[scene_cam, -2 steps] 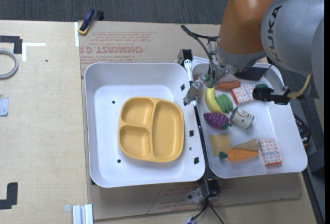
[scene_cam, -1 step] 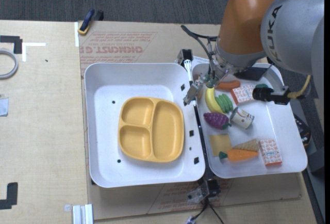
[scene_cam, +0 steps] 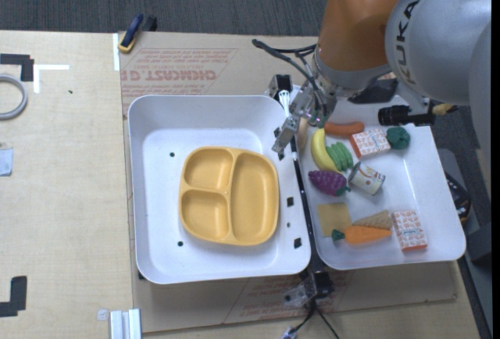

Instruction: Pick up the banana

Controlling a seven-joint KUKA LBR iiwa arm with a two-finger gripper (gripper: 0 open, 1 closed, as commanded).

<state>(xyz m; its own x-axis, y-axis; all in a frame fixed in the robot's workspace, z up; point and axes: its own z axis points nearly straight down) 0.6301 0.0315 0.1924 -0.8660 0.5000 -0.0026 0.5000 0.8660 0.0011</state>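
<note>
The yellow banana [scene_cam: 319, 150] lies upright in the picture at the upper left of the right bin [scene_cam: 437, 205], close to the wall between the two bins. A green pea pod [scene_cam: 340, 155] touches its right side and purple grapes [scene_cam: 328, 182] lie just below it. My gripper [scene_cam: 295, 126] hangs over the dividing wall, just up and left of the banana's top end. It stands open with nothing between its fingers. The arm's orange band and grey wrist cover the bin's far edge.
The right bin also holds an orange sausage [scene_cam: 344, 127], a small can [scene_cam: 367, 181], a green vegetable [scene_cam: 398, 137], cheese [scene_cam: 334, 216], a carrot [scene_cam: 366, 235] and small boxes [scene_cam: 408, 230]. A yellow divided plate [scene_cam: 230, 195] sits in the left bin [scene_cam: 148, 173].
</note>
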